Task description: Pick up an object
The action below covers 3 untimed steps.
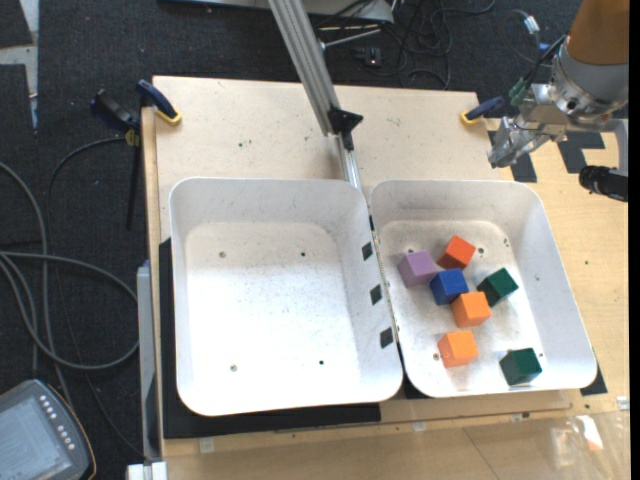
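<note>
Gripper [508, 146] above bench beyond right bin [560, 258], grip unclear, seven cubes [449, 286] clustered in that bin, left bin [190, 268] beside it, clamps [160, 103] on bench corners, dark carpet, cables.

Two white bins, left bin [265, 293] faintly speckled dark, right bin [560, 298] likewise white. Cubes inside right bin: purple cube [418, 266]; blue cube [449, 286]; three orange cubes [460, 252], [472, 308], [458, 348]; two dark green cubes [498, 286], [520, 366]. Bench [410, 133] pale tan. Arm [600, 28] grey, orange band above wrist. Blue-and-yellow clamps [158, 103] at bench corners.
</note>
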{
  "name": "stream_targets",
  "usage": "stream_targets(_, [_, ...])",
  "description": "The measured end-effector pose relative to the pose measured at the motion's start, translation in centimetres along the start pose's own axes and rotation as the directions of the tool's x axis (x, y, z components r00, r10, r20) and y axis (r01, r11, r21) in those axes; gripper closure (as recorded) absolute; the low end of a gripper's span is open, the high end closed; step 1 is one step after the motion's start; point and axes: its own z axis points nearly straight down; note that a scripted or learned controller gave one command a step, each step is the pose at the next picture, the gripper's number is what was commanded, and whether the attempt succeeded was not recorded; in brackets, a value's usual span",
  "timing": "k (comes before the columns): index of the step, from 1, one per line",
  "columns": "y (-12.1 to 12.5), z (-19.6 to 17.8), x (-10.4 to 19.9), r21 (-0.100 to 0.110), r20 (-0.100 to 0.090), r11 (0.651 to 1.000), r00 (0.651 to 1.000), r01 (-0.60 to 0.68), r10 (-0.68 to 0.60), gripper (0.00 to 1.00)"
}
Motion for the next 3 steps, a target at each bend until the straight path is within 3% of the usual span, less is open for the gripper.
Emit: stream_targets(3, [-0.8,0.3,14.4,0.002,-0.001,1.0,1.0,0.001,-0.001,1.0])
